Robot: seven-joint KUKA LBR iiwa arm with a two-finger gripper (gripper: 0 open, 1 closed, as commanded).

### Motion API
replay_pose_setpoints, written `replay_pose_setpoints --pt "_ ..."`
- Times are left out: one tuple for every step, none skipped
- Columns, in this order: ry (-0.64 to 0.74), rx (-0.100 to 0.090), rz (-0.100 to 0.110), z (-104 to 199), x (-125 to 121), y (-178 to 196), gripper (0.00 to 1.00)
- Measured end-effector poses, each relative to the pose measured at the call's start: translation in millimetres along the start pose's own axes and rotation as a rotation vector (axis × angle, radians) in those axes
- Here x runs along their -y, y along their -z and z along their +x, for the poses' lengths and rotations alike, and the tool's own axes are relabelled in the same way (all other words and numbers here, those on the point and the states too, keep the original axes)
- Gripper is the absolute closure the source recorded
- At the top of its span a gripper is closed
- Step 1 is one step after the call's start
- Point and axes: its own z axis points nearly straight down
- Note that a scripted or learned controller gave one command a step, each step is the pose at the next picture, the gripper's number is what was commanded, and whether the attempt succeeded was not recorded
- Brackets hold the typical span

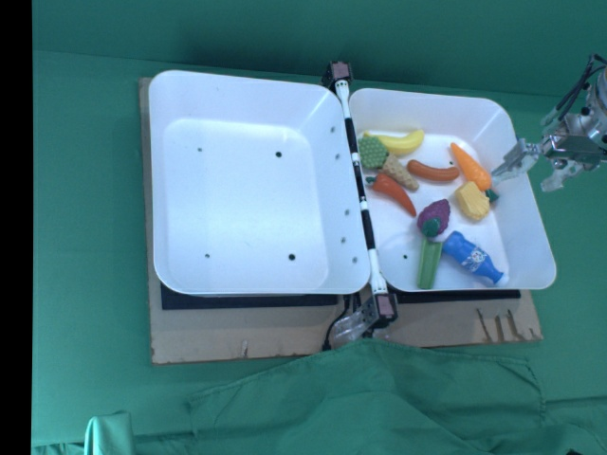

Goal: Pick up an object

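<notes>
Nearest the camera, a rumpled green cloth (379,396) lies over the front of the bench, just below the cardboard sheet (237,344) that carries both bins. Beyond it, the left bin (180,102) holds nothing to grasp; the right bin (531,254) holds every candidate.

Working back through that right bin: a blue bottle (472,258) lies near the front wall, with a green cucumber-like stick (430,263) beside it and a purple eggplant (434,216) touching that stick's upper end. Further back sit a yellow block (472,201), a red chili (394,192), a corn cob (400,172), a sausage (432,171) and an orange carrot (470,165). Against the far side lie a green bumpy fruit (372,151) and a banana (399,141).

The gripper (534,167) hangs at the bin's right rim — fingers spread apart, nothing between them. One fingertip (505,168) reaches in over the bin near the carrot and yellow block, apparently clear of both.

So the pick looks barely begun — no object is lifted, and all toys rest on the bin floor. Choosing a target, descending, closing and raising remain to be done.
</notes>
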Motion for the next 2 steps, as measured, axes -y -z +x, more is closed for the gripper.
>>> replay_pose_setpoints --pt "0.000 0.001 -0.004 0 -1 2 0.00" --pt "0.001 -0.003 0.006 1 -24 -95 0.00"
